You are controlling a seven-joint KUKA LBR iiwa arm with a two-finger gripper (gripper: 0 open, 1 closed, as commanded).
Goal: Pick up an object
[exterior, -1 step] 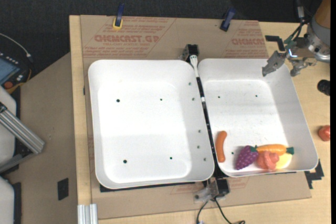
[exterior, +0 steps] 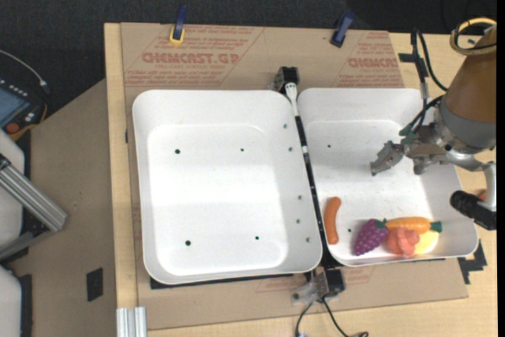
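The right bin (exterior: 355, 110) holds several toy foods along its front edge: an orange sausage (exterior: 332, 219), a purple grape bunch (exterior: 369, 236), an orange carrot (exterior: 409, 224) and a pink and yellow piece (exterior: 409, 242). My gripper (exterior: 386, 160) hangs over the middle of the right bin, pointing left, behind the toys and apart from them. Nothing shows between its fingers.
The left bin (exterior: 158, 170) stands beside the right one, with a black divider strip (exterior: 304, 162) between them. Both rest on a cardboard sheet (exterior: 237, 51) held by blue clamps (exterior: 180, 21) at the back. My arm's orange band (exterior: 477, 91) sits at the right edge.
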